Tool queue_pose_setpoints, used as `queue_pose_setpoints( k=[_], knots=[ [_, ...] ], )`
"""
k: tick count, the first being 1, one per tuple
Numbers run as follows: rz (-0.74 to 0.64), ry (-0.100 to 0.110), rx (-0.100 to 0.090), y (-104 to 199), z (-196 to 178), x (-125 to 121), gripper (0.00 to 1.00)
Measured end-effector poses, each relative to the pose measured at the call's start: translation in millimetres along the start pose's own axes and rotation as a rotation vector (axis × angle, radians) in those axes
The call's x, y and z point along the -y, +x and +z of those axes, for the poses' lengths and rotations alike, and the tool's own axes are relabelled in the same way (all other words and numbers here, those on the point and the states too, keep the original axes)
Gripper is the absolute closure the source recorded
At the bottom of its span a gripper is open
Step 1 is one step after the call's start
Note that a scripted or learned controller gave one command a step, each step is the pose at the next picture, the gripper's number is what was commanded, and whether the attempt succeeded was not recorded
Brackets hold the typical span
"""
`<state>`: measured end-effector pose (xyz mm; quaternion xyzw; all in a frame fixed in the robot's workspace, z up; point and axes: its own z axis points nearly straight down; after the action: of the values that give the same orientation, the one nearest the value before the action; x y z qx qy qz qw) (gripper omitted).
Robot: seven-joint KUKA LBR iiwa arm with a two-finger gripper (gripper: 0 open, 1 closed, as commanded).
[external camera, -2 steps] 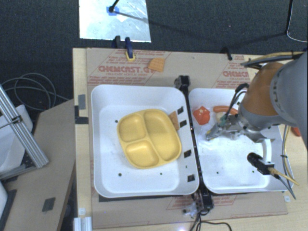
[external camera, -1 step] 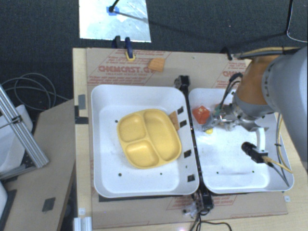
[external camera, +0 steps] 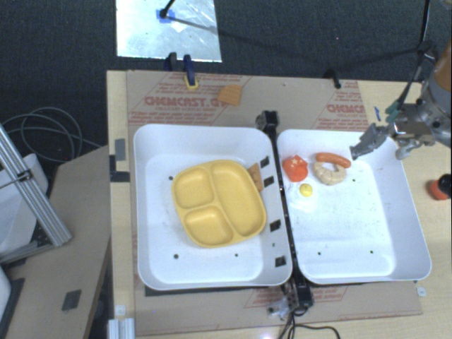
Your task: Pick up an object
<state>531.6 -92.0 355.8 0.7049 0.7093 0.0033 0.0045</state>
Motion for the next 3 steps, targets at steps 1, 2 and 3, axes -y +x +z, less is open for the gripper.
queue_pose_setpoints(
  k=[1,2,3],
  knots=[
    [0.009,0.02,-0.003,-29.3,121.9,43.3,0.0],
    [-0.001,0.012,-0.004,22.4,173.4,46.6,0.0],
    [0.007,0.011,0.0,-29.1,255.5,8.3,0.0]
  ],
)
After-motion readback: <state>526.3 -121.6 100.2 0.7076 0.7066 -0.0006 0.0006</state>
